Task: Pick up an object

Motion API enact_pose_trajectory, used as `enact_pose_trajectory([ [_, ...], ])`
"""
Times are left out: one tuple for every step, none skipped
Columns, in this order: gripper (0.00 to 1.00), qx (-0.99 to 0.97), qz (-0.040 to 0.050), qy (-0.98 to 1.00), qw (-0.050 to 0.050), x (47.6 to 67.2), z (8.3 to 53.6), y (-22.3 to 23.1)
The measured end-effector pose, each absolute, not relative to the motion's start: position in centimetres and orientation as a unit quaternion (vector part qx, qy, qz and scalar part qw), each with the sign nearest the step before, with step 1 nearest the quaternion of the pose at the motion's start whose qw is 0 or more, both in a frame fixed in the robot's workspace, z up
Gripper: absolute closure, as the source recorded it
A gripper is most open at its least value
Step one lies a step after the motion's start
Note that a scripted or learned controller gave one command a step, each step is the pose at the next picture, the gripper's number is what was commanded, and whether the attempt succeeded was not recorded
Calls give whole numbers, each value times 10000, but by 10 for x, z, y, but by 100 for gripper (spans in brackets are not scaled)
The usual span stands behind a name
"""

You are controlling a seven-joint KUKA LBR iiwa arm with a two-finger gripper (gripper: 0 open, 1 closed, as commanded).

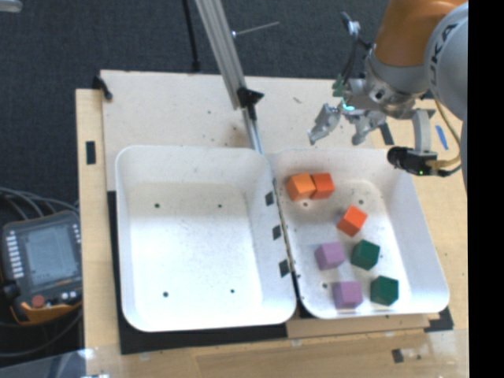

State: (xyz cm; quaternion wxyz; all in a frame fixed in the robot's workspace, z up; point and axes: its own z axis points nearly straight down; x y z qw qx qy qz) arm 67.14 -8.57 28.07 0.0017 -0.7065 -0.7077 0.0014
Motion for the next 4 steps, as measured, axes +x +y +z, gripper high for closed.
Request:
enact_pose_trajectory([
  [0,-7061,4,-7082,-6,672,284,-86],
  [0,-7077,21,-7065,7,673,239,-94],
  [0,-7085,24,-7057,12,671,176,-94],
  [0,-7063,3,-7079,-25,680,133,-92],
])
